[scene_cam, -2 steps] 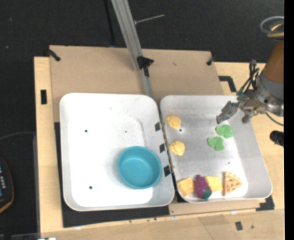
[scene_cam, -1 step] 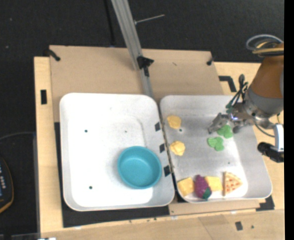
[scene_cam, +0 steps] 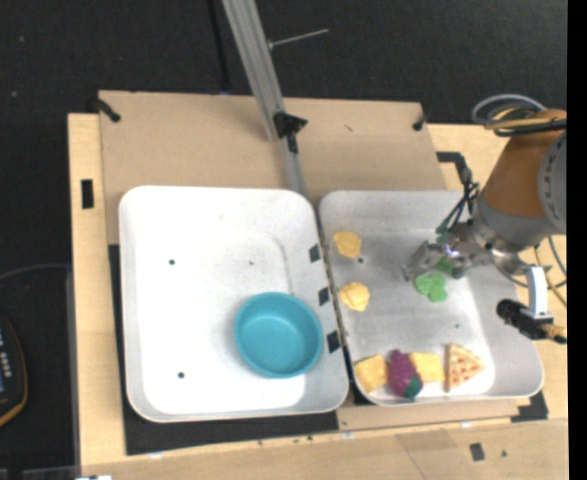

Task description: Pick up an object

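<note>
From the fixed overhead camera, the pale wooden worktop (scene_cam: 223, 138) carries two shallow white bins side by side. The left white bin (scene_cam: 193, 238) holds a round turquoise plastic bowl (scene_cam: 278, 333) near its lower right corner. The right white bin (scene_cam: 393, 218) holds the small toy foods: a yellow lumpy piece (scene_cam: 347, 244) near its upper left, a second yellow piece (scene_cam: 354, 295) just below it, and along the lower wall a yellow wedge (scene_cam: 371, 371), a purple grape-like cluster (scene_cam: 402, 372), a yellow block (scene_cam: 428, 367) and a pizza-slice toy (scene_cam: 462, 366).

The grey arm with its orange band (scene_cam: 518, 183) reaches in from the right, and its end effector (scene_cam: 441, 263) hangs low over the small green leafy toy (scene_cam: 432, 287), which lies on the floor of the right bin near its middle, well apart from the other pieces. The fingertips look to be just above or touching the green toy, but at this slant and blur I cannot tell whether they are spread or closed, nor whether anything sits between them.

The green toy is probably light, hollow plastic or rubber, with a bumpy and somewhat slick surface, not fragile. A pinch across its narrower width, low and centred, would likely hold best; a grip on one edge lobe may let it squirt out.
</note>
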You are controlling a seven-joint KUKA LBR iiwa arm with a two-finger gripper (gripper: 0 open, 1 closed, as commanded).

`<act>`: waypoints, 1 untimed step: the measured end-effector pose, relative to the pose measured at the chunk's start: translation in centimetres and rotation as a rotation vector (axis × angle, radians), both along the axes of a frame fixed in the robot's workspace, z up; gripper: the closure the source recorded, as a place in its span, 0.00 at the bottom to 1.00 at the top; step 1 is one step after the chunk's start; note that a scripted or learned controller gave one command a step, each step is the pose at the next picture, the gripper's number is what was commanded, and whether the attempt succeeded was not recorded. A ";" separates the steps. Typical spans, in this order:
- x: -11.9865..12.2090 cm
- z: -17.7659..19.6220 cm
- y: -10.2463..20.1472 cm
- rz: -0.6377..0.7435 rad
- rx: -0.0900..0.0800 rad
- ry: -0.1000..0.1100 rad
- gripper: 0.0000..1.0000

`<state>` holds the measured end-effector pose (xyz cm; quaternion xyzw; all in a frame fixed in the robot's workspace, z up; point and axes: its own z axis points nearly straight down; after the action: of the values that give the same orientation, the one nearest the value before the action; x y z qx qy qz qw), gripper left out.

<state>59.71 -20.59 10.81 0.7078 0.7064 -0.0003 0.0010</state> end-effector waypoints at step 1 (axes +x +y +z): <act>0.1 1.2 -0.1 -0.003 -0.001 -0.004 1.00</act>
<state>59.80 -20.71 11.96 0.7089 0.7053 0.0009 0.0028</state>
